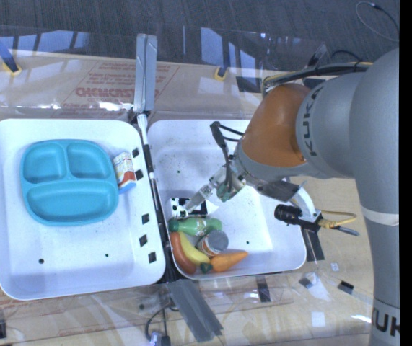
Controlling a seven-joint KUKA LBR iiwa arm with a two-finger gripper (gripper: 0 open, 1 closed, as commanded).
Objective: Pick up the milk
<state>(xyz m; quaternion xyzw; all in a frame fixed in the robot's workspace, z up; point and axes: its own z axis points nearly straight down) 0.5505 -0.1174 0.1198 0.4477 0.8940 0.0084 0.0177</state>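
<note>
Your small white-and-red milk carton [124, 171] looks light and crushable; grip its flat sides gently. The jaws' state I cannot tell.

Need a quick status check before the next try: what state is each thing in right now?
milk: lying in left bin, beside blue tray
blue tray: flat in the left bin
banana: in right bin's near corner
carrot: lying beside banana
tool: low in the right bin

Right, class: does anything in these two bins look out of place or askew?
Yes: the small milk carton lies tipped on its side in the left bin, against the blue divided tray, apart from the toy food in the right bin.
</note>
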